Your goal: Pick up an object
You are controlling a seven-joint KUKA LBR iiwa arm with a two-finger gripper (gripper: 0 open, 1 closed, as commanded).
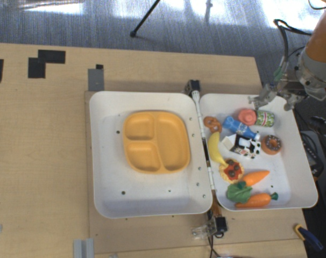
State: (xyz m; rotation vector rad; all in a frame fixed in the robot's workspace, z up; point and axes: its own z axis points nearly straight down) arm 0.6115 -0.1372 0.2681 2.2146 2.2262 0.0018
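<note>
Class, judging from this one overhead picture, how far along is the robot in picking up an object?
Done: nothing lifted; the banana and carrot lie in the right bin. In hand: the gripper hovers at that bin's far edge near the can. Left: descend, grasp, lift.

You won't find any lettering you can read here: the small green can [264, 119] in the right bin [300, 160] wears a label, but its print is too small and blurred to make out
</note>
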